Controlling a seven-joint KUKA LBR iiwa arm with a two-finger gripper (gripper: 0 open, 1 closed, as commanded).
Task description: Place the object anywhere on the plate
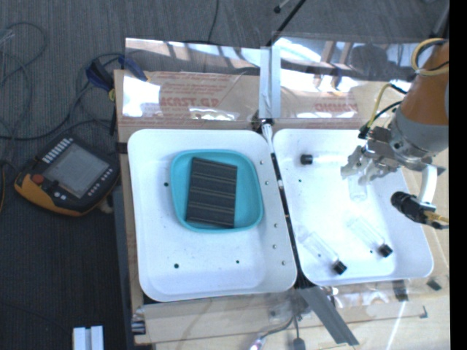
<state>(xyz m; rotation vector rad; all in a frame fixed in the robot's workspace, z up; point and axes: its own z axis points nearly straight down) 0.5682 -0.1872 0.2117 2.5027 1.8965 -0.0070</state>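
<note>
Where the worktop (219, 308) meets the lower edge of the frame, two white bins sit side by side. Left bin (146, 254) holds a teal plate (179, 195) with a dark ribbed object (212, 192) lying on it. Right bin (408, 265) holds clear vials (321, 246). Above it, right of centre, the claw (365, 168) hangs; whether it's apart or together, I cannot tell. Behind, reddish printing on glossy cardboard (190, 102) is unreadable. Dark carpet (58, 49) surrounds everything, with a pendant (69, 175) at left.

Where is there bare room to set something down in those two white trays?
In the left bin, the bare floor runs below and left of the plate, which a dark ribbed block mostly covers. The right bin is crowded: clear tubes lie along its near side, another tube at the top, the pincer beside it. Its middle is bare.
</note>
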